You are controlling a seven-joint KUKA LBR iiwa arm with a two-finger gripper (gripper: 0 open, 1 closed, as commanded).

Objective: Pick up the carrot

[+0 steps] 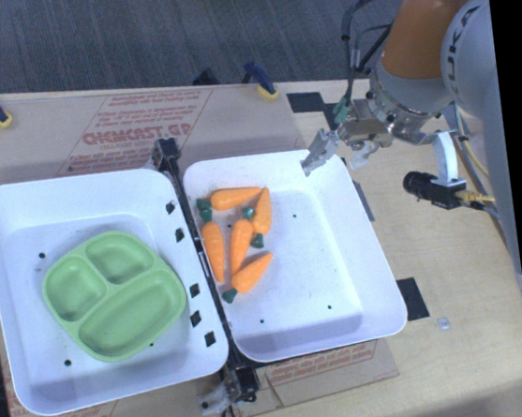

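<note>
Five carrots (236, 239) lie clustered at the left of the right bin (345, 277). The gripper (325, 152) hovers over its far right corner; whether the jaws are released cannot be told. It should target the outermost carrot, aligned across its width.

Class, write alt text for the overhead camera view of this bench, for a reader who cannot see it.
Five orange carrots lie clustered at the left side of the right white bin, while the gripper of the grey and orange arm hovers over that bin's upper right corner. The left white bin holds a green divided plate.
</note>
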